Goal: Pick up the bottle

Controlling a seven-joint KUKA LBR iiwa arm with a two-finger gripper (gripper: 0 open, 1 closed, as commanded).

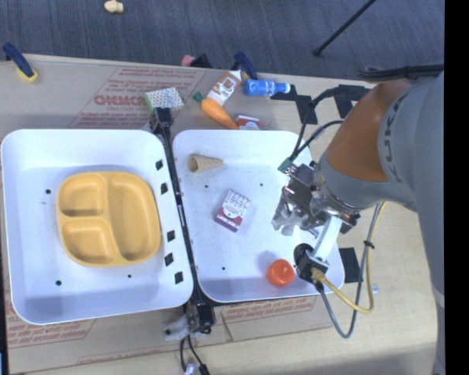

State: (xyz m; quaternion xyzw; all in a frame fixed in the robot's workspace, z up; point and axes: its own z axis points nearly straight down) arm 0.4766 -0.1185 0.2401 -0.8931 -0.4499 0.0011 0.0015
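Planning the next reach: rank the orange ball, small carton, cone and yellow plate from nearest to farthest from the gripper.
From the gripper:
1. Orange ball, just below it in the right bin.
2. Small carton, to its left.
3. Cone, upper left.
4. Yellow plate, left bin.

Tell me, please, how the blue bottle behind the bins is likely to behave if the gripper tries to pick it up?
The bottle lies on its side on the cardboard, so it may well roll when nudged. It looks small and plastic, probably light. Its rounded body could slip between the fingers.
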